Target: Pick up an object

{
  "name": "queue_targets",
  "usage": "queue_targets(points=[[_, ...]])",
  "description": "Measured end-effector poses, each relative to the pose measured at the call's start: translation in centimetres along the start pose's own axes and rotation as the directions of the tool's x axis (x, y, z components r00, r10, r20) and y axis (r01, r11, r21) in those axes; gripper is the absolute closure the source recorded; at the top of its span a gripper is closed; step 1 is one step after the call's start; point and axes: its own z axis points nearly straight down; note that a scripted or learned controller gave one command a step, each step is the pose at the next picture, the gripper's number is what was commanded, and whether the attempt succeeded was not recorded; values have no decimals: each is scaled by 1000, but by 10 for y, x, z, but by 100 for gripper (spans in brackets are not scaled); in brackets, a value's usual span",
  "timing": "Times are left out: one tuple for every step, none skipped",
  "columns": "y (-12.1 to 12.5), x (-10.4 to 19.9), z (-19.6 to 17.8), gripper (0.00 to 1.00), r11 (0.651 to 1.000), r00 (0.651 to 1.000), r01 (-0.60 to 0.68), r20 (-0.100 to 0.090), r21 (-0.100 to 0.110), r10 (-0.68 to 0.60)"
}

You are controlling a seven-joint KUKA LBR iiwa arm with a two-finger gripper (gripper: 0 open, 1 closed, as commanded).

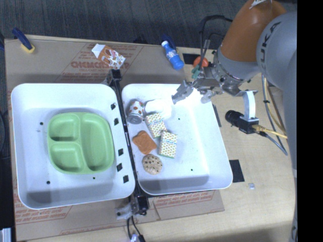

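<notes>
The right bin (202,155) holds several small things in its left half: a white lump (159,106), a small tin can (135,111), two patterned packets (156,124) (168,144), a brown toast-like piece (145,142) and a round cookie (152,164). My gripper (193,95) hangs over the bin's back edge, just right of the white lump. It is open, its two fingers spread apart with nothing between them.
A green divided plate (81,142) lies in the left bin (25,115). On the cardboard behind the bins lie a printed packet (108,56) and a blue clamp (173,55). Another blue clamp (22,39) sits at the far left corner.
</notes>
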Motion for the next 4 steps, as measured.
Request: queue_targets(points=[[-9, 21, -52, 0, 1000, 1000, 1, 0, -3, -1], [26, -37, 29, 0, 1000, 1000, 0, 1, 2, 0], [-66, -8, 148, 0, 1000, 1000, 1, -2, 4, -1], [38, 35, 181, 0, 1000, 1000, 1, 0, 1, -1]])
